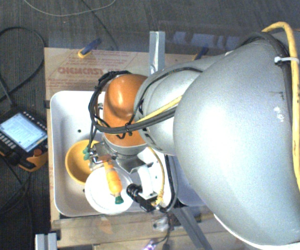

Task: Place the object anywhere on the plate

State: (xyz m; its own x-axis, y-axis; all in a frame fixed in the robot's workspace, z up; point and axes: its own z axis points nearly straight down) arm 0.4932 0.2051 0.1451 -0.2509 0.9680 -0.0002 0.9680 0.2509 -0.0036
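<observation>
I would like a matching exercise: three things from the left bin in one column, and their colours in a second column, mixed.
Things:
1. plate
2. bowl
3. carrot

Colours:
A. orange with a green end
B. white
C. yellow

Pairs: 1-B, 2-C, 3-A

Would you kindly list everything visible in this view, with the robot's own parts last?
carrot: one, orange with green tip, lying on the white plate
white plate: one, white, near corner of the left bin
bowl: one, yellow-orange, in the left bin beside the plate
left bin: one, white, on the bench
cardboard sheet: one, brown, under the bin's far side
pendant: one, orange and black with lit screen, on the floor at left
arm: one, grey with orange band, over the bins
gripper: one, above the carrot
</observation>
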